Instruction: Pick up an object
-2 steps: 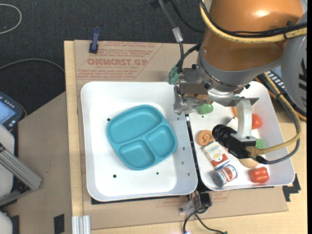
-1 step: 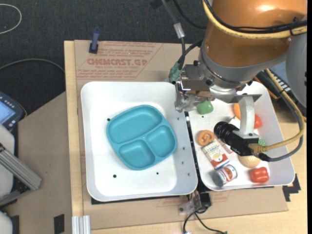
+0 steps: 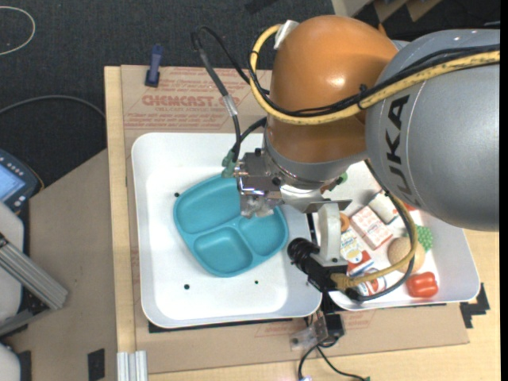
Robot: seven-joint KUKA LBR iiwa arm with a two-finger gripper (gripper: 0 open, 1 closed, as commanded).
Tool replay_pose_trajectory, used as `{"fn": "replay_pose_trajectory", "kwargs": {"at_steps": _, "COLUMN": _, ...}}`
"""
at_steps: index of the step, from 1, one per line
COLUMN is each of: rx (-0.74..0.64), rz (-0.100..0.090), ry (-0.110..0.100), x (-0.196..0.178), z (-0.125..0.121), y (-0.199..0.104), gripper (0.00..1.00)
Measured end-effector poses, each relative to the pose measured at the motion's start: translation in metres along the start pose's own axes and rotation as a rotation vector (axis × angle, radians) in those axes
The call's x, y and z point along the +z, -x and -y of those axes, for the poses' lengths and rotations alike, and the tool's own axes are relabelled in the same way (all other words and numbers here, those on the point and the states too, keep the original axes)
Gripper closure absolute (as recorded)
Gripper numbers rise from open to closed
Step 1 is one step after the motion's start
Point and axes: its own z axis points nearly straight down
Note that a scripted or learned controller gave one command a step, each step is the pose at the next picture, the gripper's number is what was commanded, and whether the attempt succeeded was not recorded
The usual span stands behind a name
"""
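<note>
end effector [image 3: 252,201] over teal plate [image 3: 228,227], toys [image 3: 373,228] beside

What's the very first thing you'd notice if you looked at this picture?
The big grey robot arm with its shiny orange band looms over the middle, coming in from the right. Under it, a bright teal divided plate lies in the left white bin. The right white bin holds a jumble of small things, including a red one near its front edge.

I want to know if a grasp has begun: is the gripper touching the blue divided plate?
Cannot tell. In the camera view the gripper overlaps the blue divided plate's upper right edge, but the downward slant hides any gap or contact.
</note>
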Motion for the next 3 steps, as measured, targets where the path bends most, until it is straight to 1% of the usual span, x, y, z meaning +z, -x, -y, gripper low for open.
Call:
{"fn": "replay_pose_trajectory", "kwargs": {"at_steps": 1, "rx": 0.011, "rz": 0.0, "ry": 0.017, "x": -0.016, "z": -0.063, "y": 0.06, "gripper": 1.0}}
{"fn": "replay_pose_trajectory", "kwargs": {"at_steps": 2, "rx": 0.0, "rz": -0.003, "ry": 0.003, "x": 0.02, "z": -0.004, "y": 0.021, "gripper": 1.0}}
{"fn": "replay_pose_trajectory", "kwargs": {"at_steps": 3, "rx": 0.0, "rz": -0.001, "ry": 0.001, "x": 0.101, "z": -0.001, "y": -0.022, "gripper": 1.0}}
